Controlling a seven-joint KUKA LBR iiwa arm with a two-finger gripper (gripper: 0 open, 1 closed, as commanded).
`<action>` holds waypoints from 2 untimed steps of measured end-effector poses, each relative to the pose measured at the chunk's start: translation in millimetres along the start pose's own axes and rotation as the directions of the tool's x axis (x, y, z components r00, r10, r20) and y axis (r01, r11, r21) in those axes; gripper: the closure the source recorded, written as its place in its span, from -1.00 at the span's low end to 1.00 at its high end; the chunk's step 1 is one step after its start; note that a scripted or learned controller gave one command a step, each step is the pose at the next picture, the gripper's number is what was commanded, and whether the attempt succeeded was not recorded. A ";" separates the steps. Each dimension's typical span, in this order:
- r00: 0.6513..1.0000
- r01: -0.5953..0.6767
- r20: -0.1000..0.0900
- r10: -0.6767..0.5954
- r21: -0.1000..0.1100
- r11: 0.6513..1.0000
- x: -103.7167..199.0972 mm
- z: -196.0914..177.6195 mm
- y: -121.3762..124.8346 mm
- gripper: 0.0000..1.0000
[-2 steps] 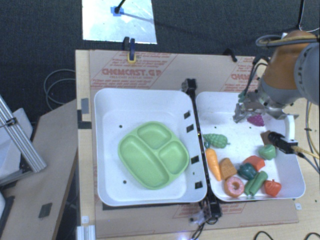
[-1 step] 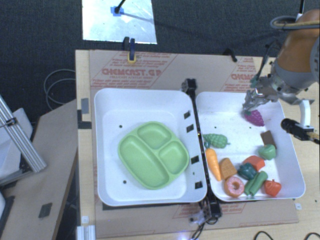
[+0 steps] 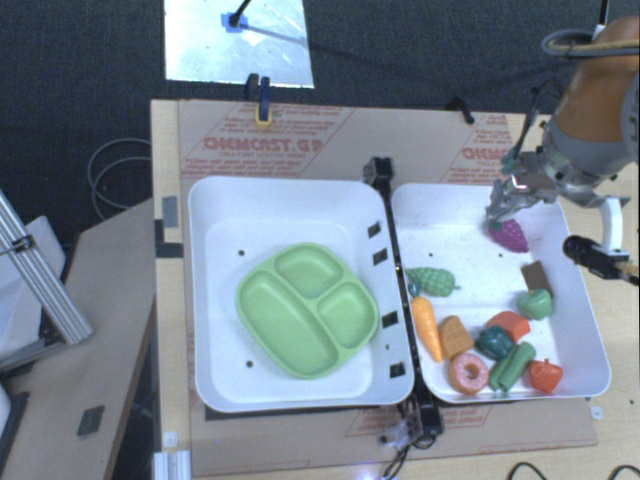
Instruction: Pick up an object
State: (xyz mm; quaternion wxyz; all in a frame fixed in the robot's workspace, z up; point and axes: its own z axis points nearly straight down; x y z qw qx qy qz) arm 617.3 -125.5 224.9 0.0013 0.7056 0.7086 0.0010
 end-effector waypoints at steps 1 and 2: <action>1.000 -0.003 -0.001 0.003 0.003 1.000 15.4 -9.9 -45.6 1.00; 1.000 0.000 -0.002 0.000 0.005 1.000 47.0 -5.9 -93.8 1.00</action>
